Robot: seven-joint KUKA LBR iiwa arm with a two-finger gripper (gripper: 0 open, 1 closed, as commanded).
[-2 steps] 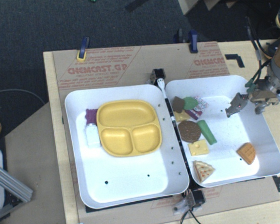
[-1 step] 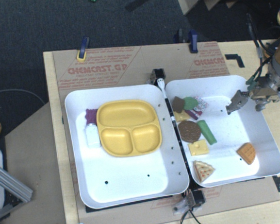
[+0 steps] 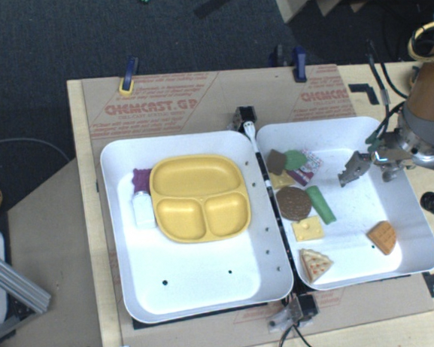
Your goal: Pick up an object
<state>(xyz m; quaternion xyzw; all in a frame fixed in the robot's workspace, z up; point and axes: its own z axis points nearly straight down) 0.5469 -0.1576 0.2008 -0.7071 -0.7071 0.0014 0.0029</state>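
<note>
My gripper (image 3: 369,171) hovers over the upper right part of the right bin (image 3: 406,266), its two fingers spread open with nothing between them. To its left lies a cluster of toy food: a brown round cookie (image 3: 293,202), a green stick (image 3: 320,204), a yellow cheese square (image 3: 307,230), a green piece (image 3: 295,159) and a brown piece (image 3: 276,160). A pizza slice (image 3: 315,263) rests at the bin's front left. An orange bread piece (image 3: 382,237) sits below the gripper, apart from it.
The left bin (image 3: 196,284) holds a yellow divided plate (image 3: 200,196), with a purple item (image 3: 141,179) and a white item (image 3: 142,209) at its left side. A black rail (image 3: 268,195) separates the bins. The arm's wrist (image 3: 427,113) stands at the right edge.
</note>
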